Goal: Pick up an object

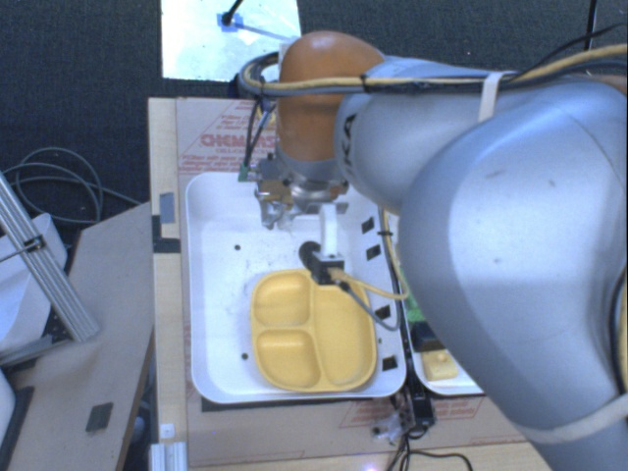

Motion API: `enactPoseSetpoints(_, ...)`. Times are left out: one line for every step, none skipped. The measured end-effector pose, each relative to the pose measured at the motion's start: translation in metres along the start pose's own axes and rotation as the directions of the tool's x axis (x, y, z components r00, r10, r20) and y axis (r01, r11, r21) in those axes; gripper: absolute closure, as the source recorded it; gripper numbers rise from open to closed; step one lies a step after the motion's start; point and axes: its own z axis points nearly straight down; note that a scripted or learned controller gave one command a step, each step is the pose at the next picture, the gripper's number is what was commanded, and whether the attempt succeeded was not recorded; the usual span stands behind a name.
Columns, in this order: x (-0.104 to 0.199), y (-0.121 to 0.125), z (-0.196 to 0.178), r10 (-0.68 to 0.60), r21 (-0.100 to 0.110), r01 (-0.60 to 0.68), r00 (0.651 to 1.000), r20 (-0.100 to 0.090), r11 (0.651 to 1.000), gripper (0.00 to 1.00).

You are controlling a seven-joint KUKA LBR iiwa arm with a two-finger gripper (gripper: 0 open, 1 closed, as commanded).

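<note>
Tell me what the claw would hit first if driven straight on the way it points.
Probably the bare white floor of the left bin, just behind the yellow divided tray. The claw points down past the tray's far edge, but depth is unclear from this slant.

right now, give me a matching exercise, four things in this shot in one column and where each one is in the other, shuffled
Things:
1. yellow divided plate
2. gripper
3. white paper sheet
4. small yellow piece

Places:
a. on the dark floor behind the bins
b. near half of the view's left bin
c. view's right bin, beside the arm
d. above the far half of the view's left bin

Pairs: 1-b, 2-d, 3-a, 4-c
</note>
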Motion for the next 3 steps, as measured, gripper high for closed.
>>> enactPoseSetpoints(0.046,0.03,-0.075,0.003,-0.022,-0.003,1.0,-0.004,1.0,1.0)
enactPoseSetpoints(0.043,0.015,-0.247,0.005,-0.032,-0.005,1.0,-0.006,0.999,1.0)
enactPoseSetpoints(0.043,0.014,-0.247,0.001,-0.018,-0.001,1.0,-0.001,1.0,1.0)
